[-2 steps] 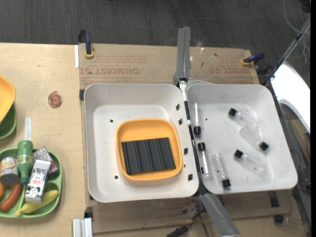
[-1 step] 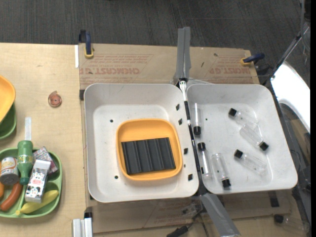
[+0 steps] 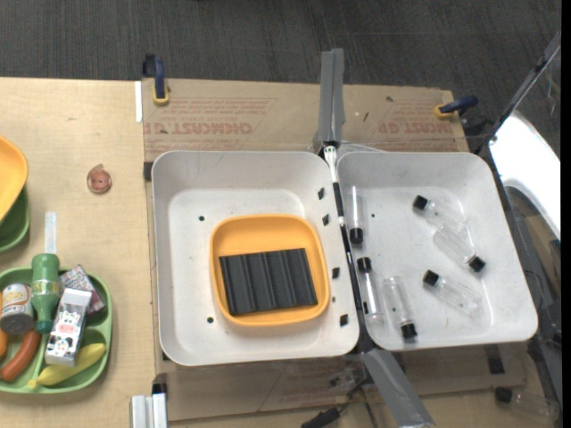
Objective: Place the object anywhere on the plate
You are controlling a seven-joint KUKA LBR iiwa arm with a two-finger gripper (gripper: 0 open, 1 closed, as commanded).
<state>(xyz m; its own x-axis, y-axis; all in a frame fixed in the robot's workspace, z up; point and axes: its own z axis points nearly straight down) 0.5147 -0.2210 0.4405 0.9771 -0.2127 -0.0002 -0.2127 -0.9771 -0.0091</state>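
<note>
An orange square plate (image 3: 268, 225) with rounded corners sits in the middle of the left white bin (image 3: 183, 239). A dark grey ribbed slab (image 3: 268, 281) lies flat on the plate and covers most of its floor. Several clear vials with black caps lie scattered in the right white bin (image 3: 504, 239): one long vial (image 3: 354, 210) along the left wall, another (image 3: 399, 308) near the front, and one (image 3: 452, 293) at the right.
Cardboard (image 3: 232, 119) lies under both bins, clamped at the back corners. On the wooden table to the left are a green tray of toy food (image 3: 53, 333), an orange bowl (image 3: 9, 181) and a small pink disc (image 3: 100, 179). A grey post (image 3: 331, 96) stands behind the bins.
</note>
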